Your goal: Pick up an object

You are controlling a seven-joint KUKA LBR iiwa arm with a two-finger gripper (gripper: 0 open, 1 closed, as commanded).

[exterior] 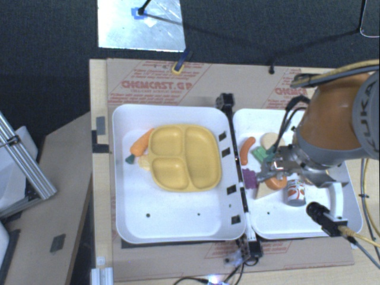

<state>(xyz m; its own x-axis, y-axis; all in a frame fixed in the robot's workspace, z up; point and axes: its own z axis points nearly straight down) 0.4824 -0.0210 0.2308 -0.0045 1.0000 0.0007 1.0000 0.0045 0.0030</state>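
Red print on the cardboard sheet under the bins reads "CHEMCAST GP", repeated partly at the right where the arm cuts it off. The gripper hangs low in the right bin over an orange round piece, a purple piece and a green piece; whether it is open or closed I cannot tell. A small can and an orange sausage lie nearby, while the left bin holds a yellow divided tray and a toy carrot.
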